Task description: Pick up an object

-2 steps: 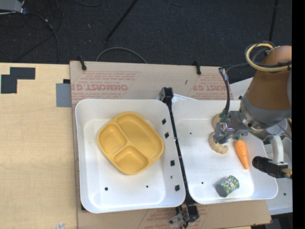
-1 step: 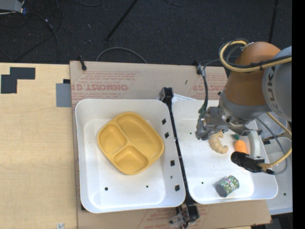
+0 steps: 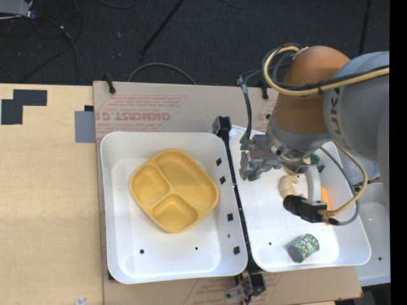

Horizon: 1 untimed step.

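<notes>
Item 1: gripper, low over the right bin, near its 10 o'clock corner; I cannot tell whether it is apart or together, and I see nothing held in it.

Item 2: cream lump, near the gripper at its 4 o'clock.

Item 3: small green-patterned can, on its side at 5 o'clock, well apart; I cannot read its label.

Item 4: yellow divided plate, left bin, at 8 o'clock.

Item 5: cardboard sheet on the bench, red print upside down to me, not reliably legible.
</notes>
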{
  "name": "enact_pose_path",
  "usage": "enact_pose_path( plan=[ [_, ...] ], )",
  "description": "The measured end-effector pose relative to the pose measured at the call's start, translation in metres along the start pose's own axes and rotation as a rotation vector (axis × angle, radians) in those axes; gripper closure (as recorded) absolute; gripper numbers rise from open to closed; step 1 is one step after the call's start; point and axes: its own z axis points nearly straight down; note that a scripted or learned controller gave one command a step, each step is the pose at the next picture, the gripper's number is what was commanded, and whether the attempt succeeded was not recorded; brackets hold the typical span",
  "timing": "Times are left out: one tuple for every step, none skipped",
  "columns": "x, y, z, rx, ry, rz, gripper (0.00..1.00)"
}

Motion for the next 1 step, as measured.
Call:
enact_pose_path(
  plan=[
    [0.0533, 0.0218, 0.0138, 0.000, -0.002, 0.001, 1.00]
  ],
)
